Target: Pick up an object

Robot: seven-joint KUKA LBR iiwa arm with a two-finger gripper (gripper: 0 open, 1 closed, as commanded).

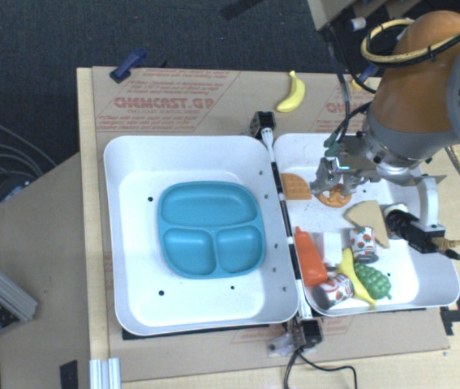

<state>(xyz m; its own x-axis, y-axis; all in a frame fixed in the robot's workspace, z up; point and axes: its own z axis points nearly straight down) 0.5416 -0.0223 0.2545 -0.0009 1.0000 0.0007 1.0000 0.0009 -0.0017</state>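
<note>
The right bin (432, 286) holds several toy foods: a brown toast piece (296, 187), an orange disc (337, 198), a tan wedge (369, 216), an orange carrot (310, 257), two small cans (363, 244) (339, 288), a yellow banana (350, 272) and a green bumpy piece (374, 282). My gripper (332, 177) hangs low over the back of this bin, just above the orange disc and right of the toast piece. The wrist body hides the fingertips.
In the left bin (124, 217) lies a blue three-compartment tray (210, 227). A second yellow banana (292, 94) rests on the cardboard behind the bins, and a blue item (128, 66) sits at the board's back left edge. A black clamp (263, 124) stands between the bins.
</note>
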